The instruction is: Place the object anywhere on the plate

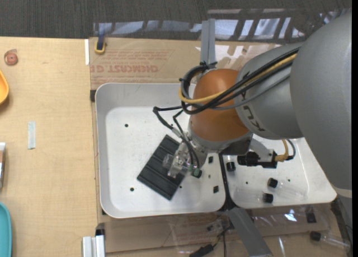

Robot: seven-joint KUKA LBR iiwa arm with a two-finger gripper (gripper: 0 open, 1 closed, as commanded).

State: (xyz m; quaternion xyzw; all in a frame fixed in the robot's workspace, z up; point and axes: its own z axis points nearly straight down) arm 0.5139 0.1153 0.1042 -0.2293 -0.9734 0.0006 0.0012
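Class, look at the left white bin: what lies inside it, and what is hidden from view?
Inside the left bin lies a black ribbed slab, tilted, with the end effector over its right edge. The arm covers the bin's right part, so anything under it cannot be seen.

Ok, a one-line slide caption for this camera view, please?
KUKA arm's gripper low over a black ridged plate in the left white bin.
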